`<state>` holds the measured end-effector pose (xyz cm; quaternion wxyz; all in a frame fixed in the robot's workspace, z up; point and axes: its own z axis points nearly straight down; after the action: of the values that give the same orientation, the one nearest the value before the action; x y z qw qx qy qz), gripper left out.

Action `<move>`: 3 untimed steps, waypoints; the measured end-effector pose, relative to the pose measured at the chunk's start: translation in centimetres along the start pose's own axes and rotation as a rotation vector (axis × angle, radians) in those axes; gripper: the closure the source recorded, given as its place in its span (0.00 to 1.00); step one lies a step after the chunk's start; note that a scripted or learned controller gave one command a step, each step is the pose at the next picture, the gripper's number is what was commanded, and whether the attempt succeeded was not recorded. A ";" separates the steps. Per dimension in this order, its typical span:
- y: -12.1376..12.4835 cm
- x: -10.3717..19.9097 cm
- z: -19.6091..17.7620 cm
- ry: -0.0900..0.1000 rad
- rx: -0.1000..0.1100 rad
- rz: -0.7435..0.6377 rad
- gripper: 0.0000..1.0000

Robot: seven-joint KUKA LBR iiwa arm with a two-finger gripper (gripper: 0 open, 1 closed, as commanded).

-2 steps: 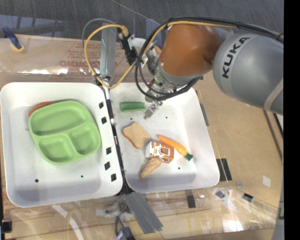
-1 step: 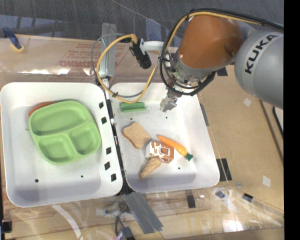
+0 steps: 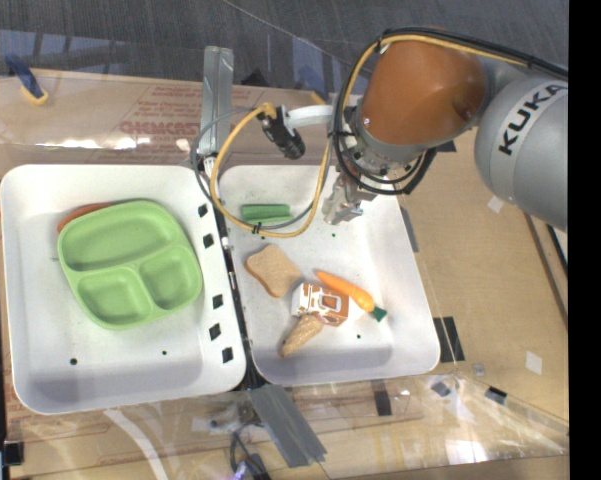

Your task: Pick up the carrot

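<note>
Over the right bin point(image 3: 405, 333), the gripper point(image 3: 342, 208) hangs near the far side of the tray, under the arm's orange band — it holds nothing, and whether it is spread or pressed together I cannot tell from this angle. Well apart from it, toward the near right of the same bin, lies the carrot point(image 3: 346, 291), slanting with its green tip pointing to the near right corner. Just beside the carrot's left end sits a small orange-and-white packet point(image 3: 322, 304), with an ice-cream cone point(image 3: 302, 337) below it and a slice of bread point(image 3: 272, 269) to the left. A green stick point(image 3: 265, 212) lies near the gripper. The left bin point(image 3: 20, 368) carries a green divided plate point(image 3: 130, 263).

Judging by this, the approach step is in hand — the grasp is not yet made. Next the gripper would need to travel toward the carrot, line up across its slant, and descend clear of the packet.
</note>
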<state>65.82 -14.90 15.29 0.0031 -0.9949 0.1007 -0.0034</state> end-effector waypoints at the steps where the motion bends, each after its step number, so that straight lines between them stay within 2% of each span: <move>1: -1.0 -4.7 -0.8 -0.003 -0.001 -0.002 1.00; 2: -1.6 -10.7 -1.6 -0.006 -0.004 -0.007 1.00; 3: -1.5 -4.7 0.1 -0.006 0.000 -0.005 1.00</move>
<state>61.54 -12.51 15.22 0.0032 -0.9951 0.0983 -0.0006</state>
